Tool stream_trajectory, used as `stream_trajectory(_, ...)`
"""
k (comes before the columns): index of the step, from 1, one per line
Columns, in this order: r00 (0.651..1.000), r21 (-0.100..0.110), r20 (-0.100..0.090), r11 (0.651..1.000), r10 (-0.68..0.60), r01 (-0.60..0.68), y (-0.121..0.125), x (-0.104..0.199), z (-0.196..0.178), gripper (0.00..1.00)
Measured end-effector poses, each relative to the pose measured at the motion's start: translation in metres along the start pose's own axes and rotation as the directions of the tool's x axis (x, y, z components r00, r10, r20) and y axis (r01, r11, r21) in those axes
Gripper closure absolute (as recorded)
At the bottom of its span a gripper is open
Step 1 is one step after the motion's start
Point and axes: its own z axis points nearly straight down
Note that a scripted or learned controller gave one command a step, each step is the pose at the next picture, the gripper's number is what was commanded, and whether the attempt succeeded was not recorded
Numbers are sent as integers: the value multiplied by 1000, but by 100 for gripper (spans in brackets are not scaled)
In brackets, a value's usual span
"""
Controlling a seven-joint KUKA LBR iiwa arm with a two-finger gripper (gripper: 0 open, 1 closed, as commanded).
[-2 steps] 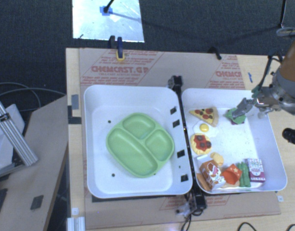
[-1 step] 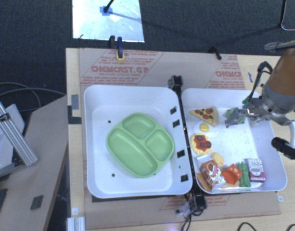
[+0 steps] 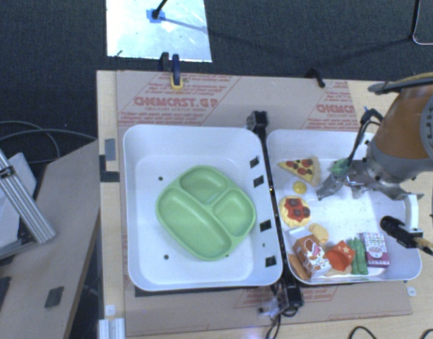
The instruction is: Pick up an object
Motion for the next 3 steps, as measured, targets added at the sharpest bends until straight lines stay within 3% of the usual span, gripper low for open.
stream_trajectory(1,1000,-1,0,1000,1,-1,0,1,38,0)
stream_trajectory(2,1000,-6,2,1000,1,-1,2,0,25,100)
stream_trajectory(3,1000,-11,3,1000,-4,4,11,2,-37,100)
